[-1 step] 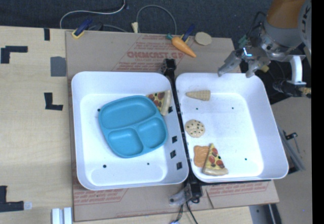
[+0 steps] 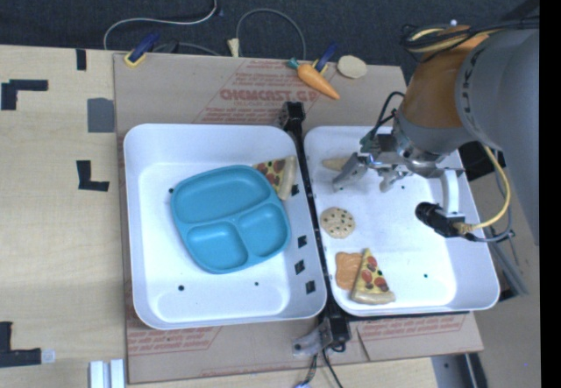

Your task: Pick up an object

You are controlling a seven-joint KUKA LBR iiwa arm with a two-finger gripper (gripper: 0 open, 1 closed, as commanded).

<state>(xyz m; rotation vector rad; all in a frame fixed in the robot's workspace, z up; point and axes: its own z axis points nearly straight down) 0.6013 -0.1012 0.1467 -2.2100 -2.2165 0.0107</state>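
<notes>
- Grey arm with its orange band reaches over the right bin (image 2: 473, 290); the gripper (image 2: 368, 174) hangs low near that bin's back-left corner, fingers spread apart with nothing between them.
- Just beside the fingertips lies a pale food piece (image 2: 334, 164).
- Nearer the front sit 1 cookie (image 2: 337, 222) and 1 pizza slice (image 2: 372, 278).
- Left bin (image 2: 140, 202) holds a blue divided plate (image 2: 230, 217).

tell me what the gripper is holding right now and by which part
Nothing is held. The gripper hangs open over the right bin, its fingers spread with only white floor between them; a small beige piece lies just beside its left fingertip.
</notes>
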